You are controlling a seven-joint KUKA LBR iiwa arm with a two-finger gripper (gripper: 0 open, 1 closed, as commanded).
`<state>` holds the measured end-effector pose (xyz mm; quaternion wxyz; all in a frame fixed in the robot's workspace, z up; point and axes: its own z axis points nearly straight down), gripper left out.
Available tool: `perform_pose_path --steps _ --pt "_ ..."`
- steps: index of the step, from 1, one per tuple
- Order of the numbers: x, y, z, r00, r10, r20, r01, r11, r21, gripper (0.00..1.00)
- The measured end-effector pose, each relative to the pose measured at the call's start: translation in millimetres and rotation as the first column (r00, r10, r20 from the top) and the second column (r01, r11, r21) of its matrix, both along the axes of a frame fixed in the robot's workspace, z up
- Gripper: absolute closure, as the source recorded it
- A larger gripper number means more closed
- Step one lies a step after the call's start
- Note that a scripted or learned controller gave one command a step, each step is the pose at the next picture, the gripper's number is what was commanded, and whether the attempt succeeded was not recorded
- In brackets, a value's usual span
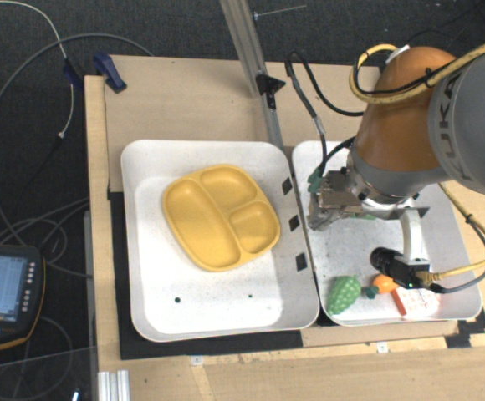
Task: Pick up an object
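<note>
right bin (451,224) holds gripper (319,217) near green toy (343,294).

1. The grey arm (468,115) reaches in from the right, above the right bin (451,307).
2. Its orange band (397,111) sits over that bin's upper half.
3. The gripper (322,211) hangs beside the bin's left wall, pointing down.
</note>
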<state>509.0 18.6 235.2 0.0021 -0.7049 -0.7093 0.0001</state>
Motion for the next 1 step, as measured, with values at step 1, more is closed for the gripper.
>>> perform_pose_path --steps 1 --pt "-10.5 61.3 5.2 1.0 0.002 0.002 -0.002 1.0 0.001 1.0"
